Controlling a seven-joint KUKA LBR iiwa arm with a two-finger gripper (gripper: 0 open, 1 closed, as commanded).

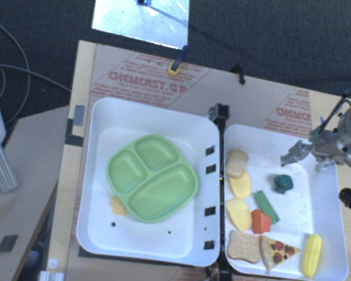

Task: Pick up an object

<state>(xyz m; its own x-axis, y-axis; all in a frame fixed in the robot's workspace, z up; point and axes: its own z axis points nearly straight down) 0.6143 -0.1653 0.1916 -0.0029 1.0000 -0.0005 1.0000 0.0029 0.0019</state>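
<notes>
My gripper (pixel 307 159) hangs over the back of the right bin (pixel 338 229), fingers spread open with nothing between them. Just in front of it lies a dark green broccoli piece (pixel 283 183). Further forward are a green stick (pixel 265 204) and a red-orange piece (pixel 260 221). Along the bin's left side sit a beige bread roll (pixel 236 161) and two yellow slices (pixel 240 184) (pixel 239 213). At the front lie a toast slice (pixel 244 246), a pizza slice (pixel 277 251) and a yellow corn cob (pixel 311 254).
The left bin (pixel 107 124) holds a green divided plate (pixel 151 177) with a small yellow piece (pixel 118 206) by its front left edge. A black divider (pixel 217 177) runs between the bins. A silver sheet (pixel 144 3) lies beyond the bench.
</notes>
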